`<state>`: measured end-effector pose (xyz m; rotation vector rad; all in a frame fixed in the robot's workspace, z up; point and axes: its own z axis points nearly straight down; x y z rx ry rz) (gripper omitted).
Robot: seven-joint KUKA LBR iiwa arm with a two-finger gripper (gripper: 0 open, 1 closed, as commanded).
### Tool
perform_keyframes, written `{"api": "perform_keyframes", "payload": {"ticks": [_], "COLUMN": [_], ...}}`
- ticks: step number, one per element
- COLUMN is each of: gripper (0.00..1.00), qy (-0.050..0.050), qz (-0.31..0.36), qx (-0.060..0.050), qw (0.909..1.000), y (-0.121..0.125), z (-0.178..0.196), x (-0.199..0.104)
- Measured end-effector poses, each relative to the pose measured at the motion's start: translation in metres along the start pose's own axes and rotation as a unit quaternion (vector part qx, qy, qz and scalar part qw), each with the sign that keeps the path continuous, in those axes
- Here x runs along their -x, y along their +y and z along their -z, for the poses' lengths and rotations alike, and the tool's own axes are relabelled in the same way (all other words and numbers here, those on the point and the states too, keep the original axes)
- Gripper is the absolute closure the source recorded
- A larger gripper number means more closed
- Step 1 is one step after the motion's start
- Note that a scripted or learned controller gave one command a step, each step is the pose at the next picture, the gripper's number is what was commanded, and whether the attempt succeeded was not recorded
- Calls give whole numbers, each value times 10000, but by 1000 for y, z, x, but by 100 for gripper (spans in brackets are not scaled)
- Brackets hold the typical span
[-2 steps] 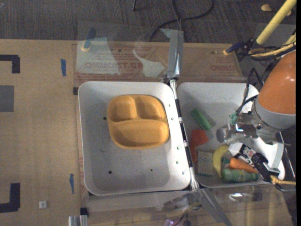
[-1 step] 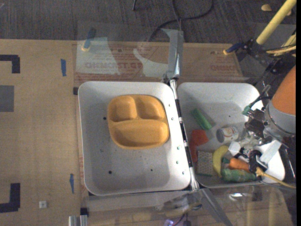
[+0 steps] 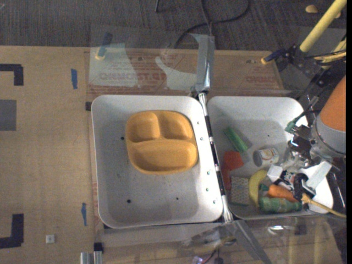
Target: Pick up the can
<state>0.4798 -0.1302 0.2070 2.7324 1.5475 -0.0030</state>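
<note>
The left shallow white bin point(image 3: 110, 202) holds 1 thing: a yellow-orange plastic tray with 3 compartments point(image 3: 161, 142), lying flat toward the far side. It plays no part in this step and sits well apart from the work.

Across the metal divider, the right shallow white bin point(image 3: 247, 111) is crowded along its near side. From the left there is a green cylindrical stick point(image 3: 237, 139), a flat red piece point(image 3: 233, 161), a small speckled grey square pad point(image 3: 239, 190), a yellow banana point(image 3: 255, 185), an orange carrot point(image 3: 280, 192) and a dark green cylinder point(image 3: 278, 204) at the near edge.

The small white can with a pale label point(image 3: 266, 157) lies on its side in the middle of the right bin, just far of the banana and right of the green stick, with bare bin floor on its far side.

The grey two-finger gripper point(image 3: 294, 161) is just to the right of the can, low over the clutter. Whether its jaws stand wide or narrow cannot be told here.

To do this well, I judge the gripper should shift left until centred over the can, turn so the fingers straddle its round body across the axis, and descend from the far, uncluttered side to avoid nudging the banana. A lying can may roll, so closing should be slow and square.
</note>
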Motion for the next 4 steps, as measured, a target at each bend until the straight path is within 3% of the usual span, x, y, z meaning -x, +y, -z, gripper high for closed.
{"api": "perform_keyframes", "payload": {"ticks": [1,2,3,4], "gripper": [100,100,100,100], "qy": [-6,9,13,10], "qz": [4,2711,4591,4580], "qx": [0,19,8,28], "qw": [10000,9625,8884,8889], "y": [1,-12,-28,-26], "z": [9,47,52,62], "x": [0,-25,-48,-47]}}
